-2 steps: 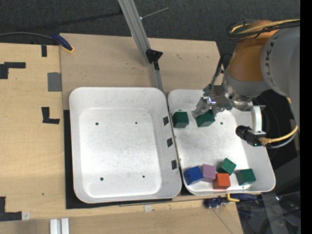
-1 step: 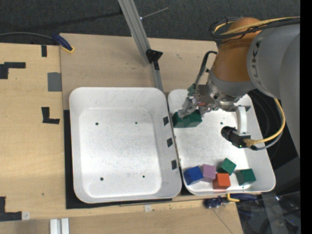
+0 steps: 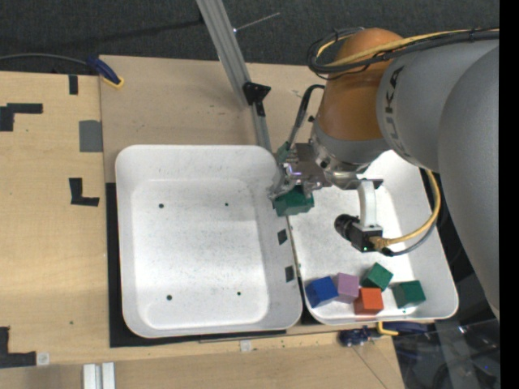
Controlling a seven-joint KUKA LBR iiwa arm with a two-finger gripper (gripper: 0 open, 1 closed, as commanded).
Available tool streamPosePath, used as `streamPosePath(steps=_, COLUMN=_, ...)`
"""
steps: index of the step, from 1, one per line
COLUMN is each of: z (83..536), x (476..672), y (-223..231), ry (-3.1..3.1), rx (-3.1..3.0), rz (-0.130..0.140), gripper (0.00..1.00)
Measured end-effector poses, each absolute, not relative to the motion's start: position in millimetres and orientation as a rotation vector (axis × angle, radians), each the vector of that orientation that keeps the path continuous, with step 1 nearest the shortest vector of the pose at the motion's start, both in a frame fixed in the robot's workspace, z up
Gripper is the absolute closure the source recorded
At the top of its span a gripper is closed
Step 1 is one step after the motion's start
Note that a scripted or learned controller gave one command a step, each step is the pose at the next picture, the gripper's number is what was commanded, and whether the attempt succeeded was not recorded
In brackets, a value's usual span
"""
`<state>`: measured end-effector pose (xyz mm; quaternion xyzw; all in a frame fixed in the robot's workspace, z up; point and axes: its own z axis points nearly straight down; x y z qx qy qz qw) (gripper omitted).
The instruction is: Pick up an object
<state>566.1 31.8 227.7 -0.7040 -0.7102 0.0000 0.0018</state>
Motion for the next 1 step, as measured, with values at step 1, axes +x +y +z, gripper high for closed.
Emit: streamPosePath(steps=1, z=234.5, x=554.8, y=77.6, ry=-2.228, rx=-2.211, rz=0.001, gripper=1.0)
